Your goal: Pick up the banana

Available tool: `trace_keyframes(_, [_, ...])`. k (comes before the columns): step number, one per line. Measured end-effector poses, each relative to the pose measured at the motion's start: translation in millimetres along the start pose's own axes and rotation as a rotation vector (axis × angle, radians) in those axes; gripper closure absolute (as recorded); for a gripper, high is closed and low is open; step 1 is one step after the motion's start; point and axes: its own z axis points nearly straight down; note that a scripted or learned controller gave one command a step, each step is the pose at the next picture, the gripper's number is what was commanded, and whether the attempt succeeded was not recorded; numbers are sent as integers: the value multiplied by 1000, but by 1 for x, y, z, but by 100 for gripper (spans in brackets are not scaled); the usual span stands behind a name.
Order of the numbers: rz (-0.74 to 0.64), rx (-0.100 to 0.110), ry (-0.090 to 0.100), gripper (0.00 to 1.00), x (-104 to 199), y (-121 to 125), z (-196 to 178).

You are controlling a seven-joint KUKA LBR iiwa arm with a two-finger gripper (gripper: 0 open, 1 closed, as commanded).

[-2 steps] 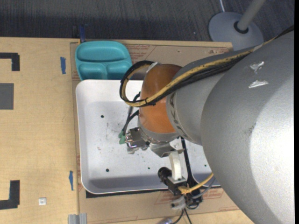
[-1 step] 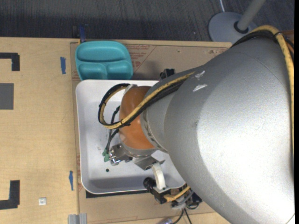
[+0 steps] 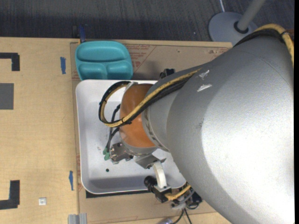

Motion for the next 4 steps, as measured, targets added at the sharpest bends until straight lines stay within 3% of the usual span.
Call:
trace_keyframes(1, [498,3,-2,100,-4,-2,-53])
trace_keyframes(3, [492,5,-2,100,-3,-2,-72])
trace_keyframes(4, [24,2,1,100,8,2,10])
